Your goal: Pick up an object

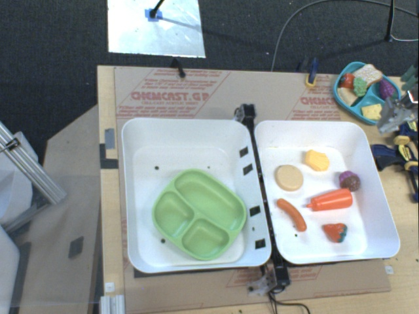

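Sausage (291, 214) and strawberry (334, 231) at front of right bin (376, 175), carrot (330, 200) just behind. Green plate (200, 222) in left bin (141, 175), farther from my reach. Pick looks not yet begun; every toy rests in bin. Gripper state: cannot tell. Next: centre over carrot, descend, close across its narrow width.

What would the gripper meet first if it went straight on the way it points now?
Probably the right bin's rim: the gripper, at the view's right edge, seems to point left toward it, with the purple toy beyond. Its direction and depth are unclear.
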Robot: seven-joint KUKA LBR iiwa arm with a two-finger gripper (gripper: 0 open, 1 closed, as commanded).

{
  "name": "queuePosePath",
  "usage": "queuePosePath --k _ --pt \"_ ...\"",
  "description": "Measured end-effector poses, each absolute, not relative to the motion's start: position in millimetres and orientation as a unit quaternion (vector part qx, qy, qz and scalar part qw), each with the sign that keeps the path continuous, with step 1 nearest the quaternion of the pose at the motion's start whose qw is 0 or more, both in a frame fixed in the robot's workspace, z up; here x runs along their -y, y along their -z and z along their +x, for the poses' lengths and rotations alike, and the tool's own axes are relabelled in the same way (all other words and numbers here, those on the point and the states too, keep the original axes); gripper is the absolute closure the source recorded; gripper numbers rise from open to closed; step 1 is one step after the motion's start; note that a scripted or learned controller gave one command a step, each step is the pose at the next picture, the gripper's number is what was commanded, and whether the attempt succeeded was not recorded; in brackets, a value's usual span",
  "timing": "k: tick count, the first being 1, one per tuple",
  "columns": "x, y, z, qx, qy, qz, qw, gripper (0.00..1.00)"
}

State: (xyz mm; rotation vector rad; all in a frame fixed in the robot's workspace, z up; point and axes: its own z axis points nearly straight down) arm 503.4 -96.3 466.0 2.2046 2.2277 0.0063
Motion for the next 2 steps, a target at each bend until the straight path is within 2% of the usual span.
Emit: queuePosePath --k 1,2 --pt "32 -361 489.0 -0.711 0.0021 0.703 -0.004 1.00" --pt "1 -545 509.4 -0.710 -0.0082 0.704 0.008 1.00"
